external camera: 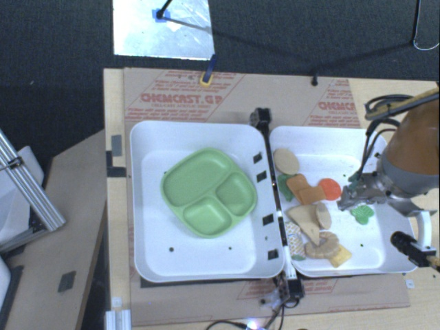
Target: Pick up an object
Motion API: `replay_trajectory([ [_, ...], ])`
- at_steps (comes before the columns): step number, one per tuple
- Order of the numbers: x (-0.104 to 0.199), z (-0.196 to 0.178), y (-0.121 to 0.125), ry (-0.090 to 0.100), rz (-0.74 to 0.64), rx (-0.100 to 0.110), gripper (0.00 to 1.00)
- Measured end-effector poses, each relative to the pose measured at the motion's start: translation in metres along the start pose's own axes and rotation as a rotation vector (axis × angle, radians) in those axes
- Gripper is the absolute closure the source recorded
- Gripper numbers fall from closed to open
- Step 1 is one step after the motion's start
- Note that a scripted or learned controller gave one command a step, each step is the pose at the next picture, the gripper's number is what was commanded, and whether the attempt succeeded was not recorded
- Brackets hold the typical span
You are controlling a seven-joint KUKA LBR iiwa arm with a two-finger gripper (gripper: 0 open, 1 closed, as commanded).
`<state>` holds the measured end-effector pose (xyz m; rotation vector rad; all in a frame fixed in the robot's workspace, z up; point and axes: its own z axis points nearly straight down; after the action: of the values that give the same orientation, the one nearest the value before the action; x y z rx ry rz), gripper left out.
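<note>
Objects for picking lay heaped in the right bin (371, 158), nearly all of them crowded toward the wall it shared with the left bin (148, 253). Taking the red-orange round piece (330, 188) as the landmark: an orange block (304, 188) sat just beside it on the side toward the left bin, and a pale tan oval (287, 161) lay beyond that block, toward the far wall. Nearer the camera than the red-orange piece rested a beige wedge-shaped piece (307, 220), and past it, close to the bin's near wall, a brownish lump (321, 246) touched a small yellow block (339, 256). A small green item (362, 214) lay on the other side of the red-orange piece, toward the arm and slightly nearer the camera.

Beside the red-orange piece on that same side, the gripper (357, 196) hung low over the bin floor, its dark metal end sitting right above the green item. Whether it stood apart or closed could not be told from this angle, and nothing could be seen held in it. The grey arm (409, 177) with its orange band (416, 139) rose behind it toward the bin's outer edge.

Well apart from the red-orange piece, across the shared wall, a green divided plate (209, 192) lay flat in the middle of the left bin.
</note>
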<state>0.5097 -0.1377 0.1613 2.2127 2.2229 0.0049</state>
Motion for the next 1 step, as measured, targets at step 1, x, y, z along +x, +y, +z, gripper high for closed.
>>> replay_trajectory([
  [1, 0.0053, -0.0468, 0.0080, 0.000, -0.001, 0.000, 1.00],
])
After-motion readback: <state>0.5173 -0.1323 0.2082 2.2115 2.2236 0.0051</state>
